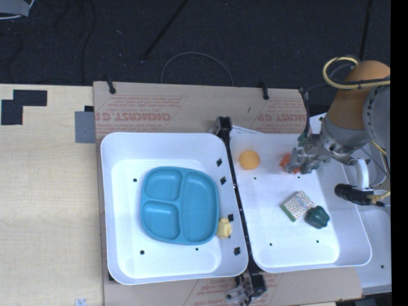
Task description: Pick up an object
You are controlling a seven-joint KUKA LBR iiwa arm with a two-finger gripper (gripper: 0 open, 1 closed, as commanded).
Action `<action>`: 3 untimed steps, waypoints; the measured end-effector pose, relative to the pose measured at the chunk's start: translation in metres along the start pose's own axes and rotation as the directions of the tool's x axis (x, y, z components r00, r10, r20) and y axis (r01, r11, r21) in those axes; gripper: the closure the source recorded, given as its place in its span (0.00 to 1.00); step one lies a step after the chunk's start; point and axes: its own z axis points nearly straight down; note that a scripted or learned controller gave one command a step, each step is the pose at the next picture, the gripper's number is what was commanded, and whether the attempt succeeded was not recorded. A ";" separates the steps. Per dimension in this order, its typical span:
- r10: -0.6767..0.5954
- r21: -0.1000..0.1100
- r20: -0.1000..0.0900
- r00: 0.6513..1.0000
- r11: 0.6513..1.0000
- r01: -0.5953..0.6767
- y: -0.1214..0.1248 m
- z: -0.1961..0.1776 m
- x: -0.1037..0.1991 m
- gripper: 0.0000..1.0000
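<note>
My gripper (298,163) hangs low over the far right part of the right bin (268,247). A small orange-red piece (284,162) lies right against its left side; whether it is held is unclear. An orange ball (249,160) rests at the far left of this bin. Near the middle lies a checkered green-and-white block (297,205), with a dark green object (317,217) touching its right side.
The left bin (121,247) holds a blue divided plate (178,204) and a small yellow object (224,228) by its right wall. A black divider (233,196) runs between the bins. The arm's grey and orange body (357,104) looms over the right bin's far right corner.
</note>
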 end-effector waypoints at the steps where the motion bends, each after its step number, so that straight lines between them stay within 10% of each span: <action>1: 0.002 -0.011 0.004 1.000 1.000 -0.002 0.001 -0.043 0.000 1.00; 3: 0.001 -0.011 0.004 1.000 1.000 -0.001 -0.005 -0.140 -0.001 1.00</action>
